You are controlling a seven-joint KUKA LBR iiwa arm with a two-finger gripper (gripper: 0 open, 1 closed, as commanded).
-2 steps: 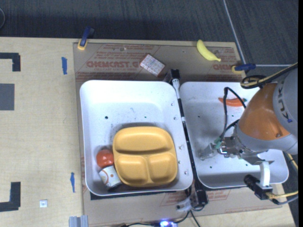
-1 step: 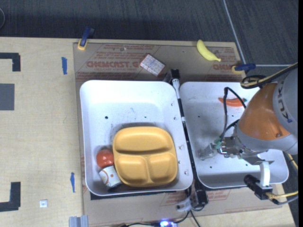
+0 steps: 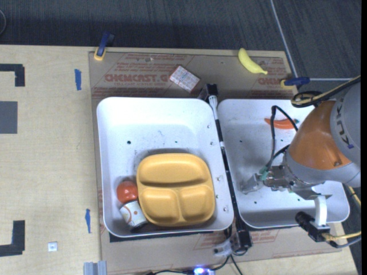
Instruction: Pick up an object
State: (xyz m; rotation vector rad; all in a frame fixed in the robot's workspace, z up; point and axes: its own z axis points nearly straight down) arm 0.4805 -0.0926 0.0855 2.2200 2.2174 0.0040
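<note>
Camera view: my jaws (image 3: 250, 183) sit low over the floor of the right bin (image 3: 248, 114); released or clenched, I cannot tell. An orange object (image 3: 279, 122) lies near that bin's far wall, well apart from me. The left bin (image 3: 114, 153) holds a yellow tray (image 3: 175, 187) touching an orange-and-white toy (image 3: 129, 202). Risk, as I judge it: closing here on bare floor, since nothing graspable lies under me.
</note>
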